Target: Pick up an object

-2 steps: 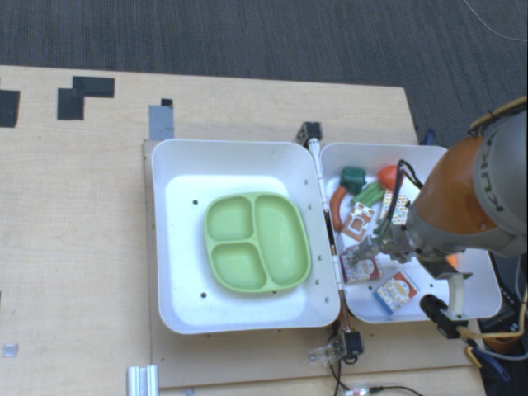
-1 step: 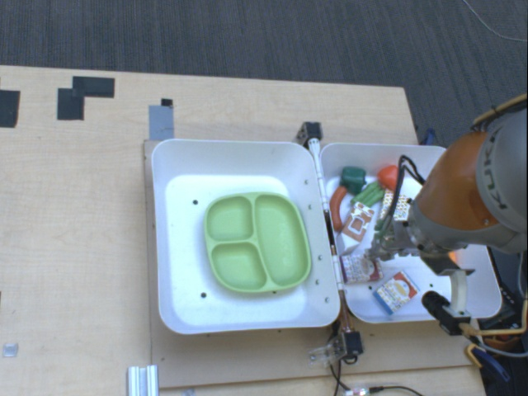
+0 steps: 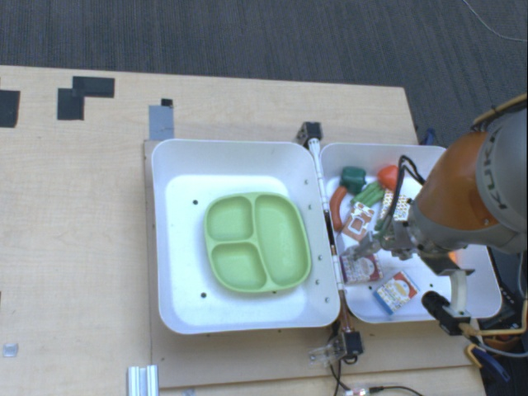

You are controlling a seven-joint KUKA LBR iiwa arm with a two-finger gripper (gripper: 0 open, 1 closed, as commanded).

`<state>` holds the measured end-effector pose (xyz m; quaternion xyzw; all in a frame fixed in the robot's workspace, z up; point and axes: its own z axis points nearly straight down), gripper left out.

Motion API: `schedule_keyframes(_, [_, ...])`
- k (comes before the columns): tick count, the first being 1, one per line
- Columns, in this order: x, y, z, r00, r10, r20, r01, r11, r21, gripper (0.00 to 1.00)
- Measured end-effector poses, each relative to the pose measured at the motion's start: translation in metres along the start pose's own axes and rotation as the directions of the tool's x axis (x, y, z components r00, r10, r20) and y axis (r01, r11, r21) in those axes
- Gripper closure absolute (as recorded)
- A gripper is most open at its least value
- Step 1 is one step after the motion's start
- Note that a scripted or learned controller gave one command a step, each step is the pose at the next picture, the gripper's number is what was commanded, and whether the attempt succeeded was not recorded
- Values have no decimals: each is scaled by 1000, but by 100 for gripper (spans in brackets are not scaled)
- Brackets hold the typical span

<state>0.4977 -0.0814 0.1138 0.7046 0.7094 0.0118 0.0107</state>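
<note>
**Arm low over the cluttered bin**

The gripper (image 3: 373,250) sits among packets in the right bin (image 3: 487,299) (claw state: I cannot tell). A small carton (image 3: 393,292) lies at its five o'clock, apart.

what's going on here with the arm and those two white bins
A grey robot arm with an orange band reaches into the right white bin, its gripper down among a clutter of small items: a dark green block, a red-orange piece, a small printed box. The left white bin holds a light green divided plastic plate. No grasp is visible yet.
</note>
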Motion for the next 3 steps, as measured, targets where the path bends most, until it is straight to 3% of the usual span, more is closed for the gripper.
schedule_keyframes(1, [1, 2, -10, 1000, -4, 0, 4, 1000, -4, 100])
schedule_keyframes(2, [1, 2, -10, 1000, -3, 0, 3, 1000, -3, 0])
schedule_keyframes(3, [0, -5, 23, 1000, 3, -1, -3, 1000, 13, 0])
